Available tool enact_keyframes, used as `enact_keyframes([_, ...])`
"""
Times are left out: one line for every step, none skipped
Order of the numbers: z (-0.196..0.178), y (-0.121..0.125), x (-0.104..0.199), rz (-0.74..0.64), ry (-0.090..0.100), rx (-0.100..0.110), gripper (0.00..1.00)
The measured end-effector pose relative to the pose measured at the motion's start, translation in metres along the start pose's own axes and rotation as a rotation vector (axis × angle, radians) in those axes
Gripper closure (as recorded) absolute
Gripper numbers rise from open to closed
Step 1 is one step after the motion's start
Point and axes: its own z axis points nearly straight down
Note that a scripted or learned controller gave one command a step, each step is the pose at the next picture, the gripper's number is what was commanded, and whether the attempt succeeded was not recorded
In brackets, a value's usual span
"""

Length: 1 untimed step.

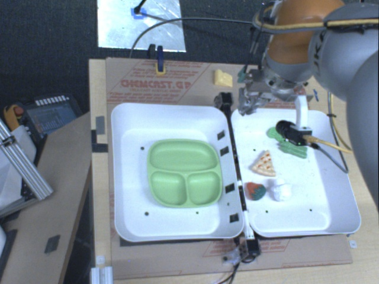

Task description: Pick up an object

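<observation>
Camera view: gripper (251, 104) hangs over the right bin's (331, 218) far-left corner, opening cannot be told, nothing visibly held; pizza slice (264, 164) at mid-bin and green toy (294, 150) lie ungrasped, so the pick is not yet done.

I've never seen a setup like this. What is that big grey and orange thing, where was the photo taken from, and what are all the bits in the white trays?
The big grey machine with the orange band is a robot arm reaching in from the right. One camera fixed above the bench took the picture, looking down at a slant. The tool at the arm's end hovers over the back left corner of the right shallow white bin. I cannot tell whether it grips anything. That bin holds a toy pizza slice, a small red and green piece, a small white piece and a flat green piece. The left shallow white bin holds a pale green divided plate.
</observation>
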Motion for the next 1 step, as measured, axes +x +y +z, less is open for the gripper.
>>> enact_keyframes([-0.0020, -0.0039, 0.0512, 0.001, 0.000, -0.001, 1.00])
